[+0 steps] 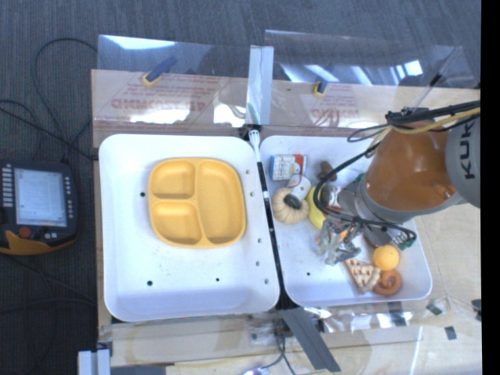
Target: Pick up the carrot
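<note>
Gripper (337, 239) low in right bin (301, 276) among toys; finger state: cannot tell; no carrot seen held, so pick likely not done

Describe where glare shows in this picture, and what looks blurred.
Camera view: glare streaks the clear panels behind the bins and the strip along the front edge; the yellow tray is evenly lit; the hand and nearby toys look soft.

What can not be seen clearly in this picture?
- Carrot: I cannot identify it in the camera view; the arm covers part of the right bin.
- Pincer: too small and cluttered to tell its state.
- Yellow item: partly hidden by the arm.
</note>
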Controlling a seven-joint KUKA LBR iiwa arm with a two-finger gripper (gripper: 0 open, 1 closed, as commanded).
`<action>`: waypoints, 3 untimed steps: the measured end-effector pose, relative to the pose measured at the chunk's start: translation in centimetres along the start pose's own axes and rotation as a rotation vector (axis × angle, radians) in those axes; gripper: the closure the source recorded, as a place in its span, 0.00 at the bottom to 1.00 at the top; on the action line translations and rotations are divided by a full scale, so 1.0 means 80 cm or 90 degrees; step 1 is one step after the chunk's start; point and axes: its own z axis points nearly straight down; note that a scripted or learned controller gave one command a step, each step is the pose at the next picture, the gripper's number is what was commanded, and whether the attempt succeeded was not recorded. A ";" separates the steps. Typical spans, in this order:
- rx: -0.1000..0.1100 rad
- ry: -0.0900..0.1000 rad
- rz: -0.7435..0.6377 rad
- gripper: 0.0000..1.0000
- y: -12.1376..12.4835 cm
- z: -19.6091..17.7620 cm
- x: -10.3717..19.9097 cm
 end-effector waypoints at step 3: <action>-0.010 0.008 -0.054 1.00 0.054 -0.102 -0.111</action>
